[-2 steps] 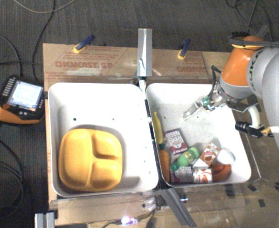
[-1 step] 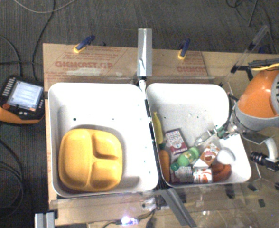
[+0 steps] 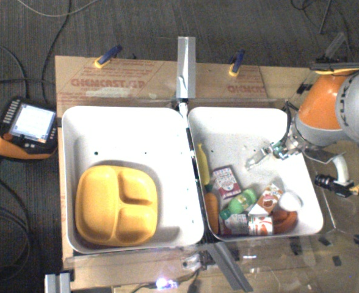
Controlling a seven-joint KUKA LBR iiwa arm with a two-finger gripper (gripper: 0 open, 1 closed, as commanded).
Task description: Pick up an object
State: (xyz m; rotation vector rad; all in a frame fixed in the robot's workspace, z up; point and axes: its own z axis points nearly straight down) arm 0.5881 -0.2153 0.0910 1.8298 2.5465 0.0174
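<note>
My gripper (image 3: 258, 157) hangs over the middle of the right bin (image 3: 240, 124), reaching in from the orange-banded wrist (image 3: 322, 107) at the right. It sits above bare bin floor, apart from the objects. These are piled at the bin's front: a red carton (image 3: 225, 182), a green bottle (image 3: 238, 202), an orange carrot (image 3: 212, 211), a red and white can (image 3: 261, 225), a small printed carton (image 3: 270, 196), a white round thing (image 3: 290, 201) and a yellow strip (image 3: 201, 160) along the left wall. I see nothing held by the gripper.
The left bin (image 3: 100, 124) holds a yellow divided plate (image 3: 117, 204). A metal post (image 3: 186, 66) stands behind the seam between the bins. A teach pendant (image 3: 24, 129) lies on the floor at left. Two clamps (image 3: 108, 56) (image 3: 235, 63) grip the cardboard behind.
</note>
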